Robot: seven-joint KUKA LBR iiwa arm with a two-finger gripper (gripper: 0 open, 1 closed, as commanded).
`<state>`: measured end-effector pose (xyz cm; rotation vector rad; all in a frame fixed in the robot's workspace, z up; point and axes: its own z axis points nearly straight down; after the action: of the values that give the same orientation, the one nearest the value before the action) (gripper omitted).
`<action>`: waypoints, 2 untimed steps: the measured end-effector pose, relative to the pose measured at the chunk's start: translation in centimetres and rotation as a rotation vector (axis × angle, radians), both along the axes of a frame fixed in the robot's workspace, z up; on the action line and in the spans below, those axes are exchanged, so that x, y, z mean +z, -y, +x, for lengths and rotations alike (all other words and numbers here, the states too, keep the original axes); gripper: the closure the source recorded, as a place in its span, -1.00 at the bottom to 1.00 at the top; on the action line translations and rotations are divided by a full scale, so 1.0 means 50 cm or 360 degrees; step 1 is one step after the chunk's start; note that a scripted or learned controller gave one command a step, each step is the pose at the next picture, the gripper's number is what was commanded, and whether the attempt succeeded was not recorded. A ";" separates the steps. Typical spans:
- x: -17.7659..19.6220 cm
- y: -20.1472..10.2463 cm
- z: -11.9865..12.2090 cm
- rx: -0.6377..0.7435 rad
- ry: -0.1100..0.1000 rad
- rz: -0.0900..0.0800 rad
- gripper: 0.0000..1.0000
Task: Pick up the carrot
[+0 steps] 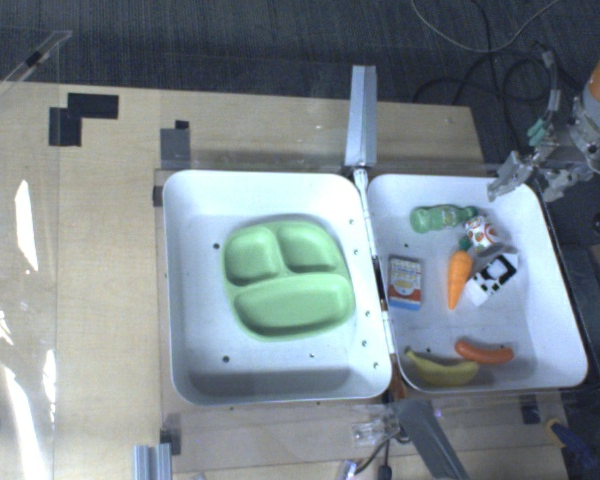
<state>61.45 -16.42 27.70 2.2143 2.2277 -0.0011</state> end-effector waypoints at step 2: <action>-0.339 -0.025 -0.072 0.0057 0.0081 -0.0036 -1.00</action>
<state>57.85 -15.16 10.75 2.1381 2.2289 0.0291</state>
